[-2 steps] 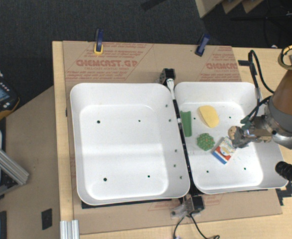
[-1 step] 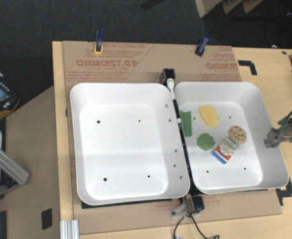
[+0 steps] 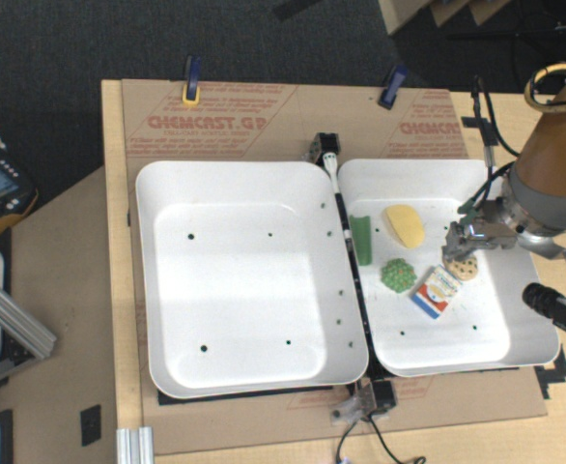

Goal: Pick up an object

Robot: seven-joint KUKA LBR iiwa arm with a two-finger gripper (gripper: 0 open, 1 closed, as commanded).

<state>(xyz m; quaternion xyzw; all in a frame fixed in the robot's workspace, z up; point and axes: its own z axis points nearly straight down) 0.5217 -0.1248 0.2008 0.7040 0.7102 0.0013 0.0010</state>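
Several small objects lie in the right bin [image 3: 495,341]. A yellow oval piece [image 3: 406,226] sits near the middle back. A green flat block [image 3: 361,240] lies along the bin's left wall. A green bumpy round piece [image 3: 397,275] rests in front of them. A small red, white and blue box [image 3: 435,293] lies right of it. A tan speckled round piece [image 3: 466,268] sits just behind the box. My gripper [image 3: 460,247] hangs low over that tan piece, reaching in from the right and partly hiding it.
The left bin [image 3: 157,288] sits beside the right one, separated by a dark divider [image 3: 346,249]. Blue clamps [image 3: 192,80] hold the cardboard base at the back. A black part of the arm [image 3: 551,305] overhangs the right bin's right rim.
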